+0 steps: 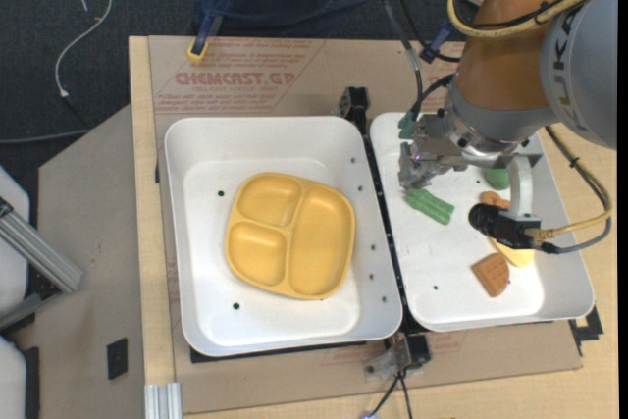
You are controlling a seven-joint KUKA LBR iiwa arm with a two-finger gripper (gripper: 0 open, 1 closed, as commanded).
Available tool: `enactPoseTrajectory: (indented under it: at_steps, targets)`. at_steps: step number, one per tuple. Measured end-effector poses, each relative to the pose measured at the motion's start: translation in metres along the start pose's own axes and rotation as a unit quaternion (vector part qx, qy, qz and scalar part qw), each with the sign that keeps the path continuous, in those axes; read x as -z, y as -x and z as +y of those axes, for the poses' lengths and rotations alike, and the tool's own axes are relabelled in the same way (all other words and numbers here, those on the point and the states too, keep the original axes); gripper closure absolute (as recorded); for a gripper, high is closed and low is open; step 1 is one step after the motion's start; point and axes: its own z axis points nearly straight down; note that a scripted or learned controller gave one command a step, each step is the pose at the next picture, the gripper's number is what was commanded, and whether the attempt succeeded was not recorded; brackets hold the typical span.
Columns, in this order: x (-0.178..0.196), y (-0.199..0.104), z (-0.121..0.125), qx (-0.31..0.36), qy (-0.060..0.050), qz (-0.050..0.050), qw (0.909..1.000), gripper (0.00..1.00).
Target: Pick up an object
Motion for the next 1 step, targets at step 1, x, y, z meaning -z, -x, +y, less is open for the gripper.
enactPoseTrajectory:
  at_steps: [1]
  targets:
    - [-0.0150,-0.0523,-0.0081,-0.001,-0.003,0.000,1.0000,1.00]
